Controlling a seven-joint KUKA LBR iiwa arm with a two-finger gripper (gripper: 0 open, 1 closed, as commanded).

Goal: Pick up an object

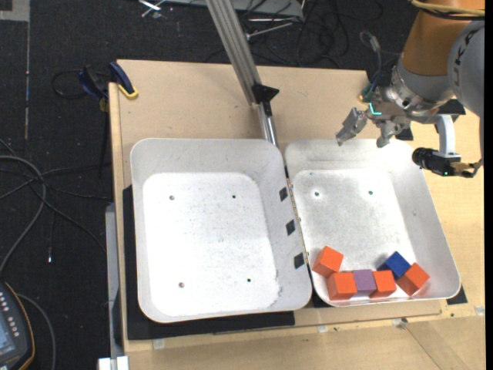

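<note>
Several small blocks lie along the front edge of the right bin [400, 183]: an orange block [329, 260], another orange one [342, 285], a purple block [363, 282], an orange block [384, 282], a blue block [397, 264] and an orange block [414, 278]. My gripper [368, 130] hangs above the far rim of the right bin, well away from the blocks. Its two fingers [349, 126] are spread apart with nothing between them.
The left bin [154, 160] sits beside the right one on the tan bench. A grey metal pole [239, 45] slants down from the top to the gap between the bins. A blue and yellow clamp [115, 79] grips the bench's far left corner.
</note>
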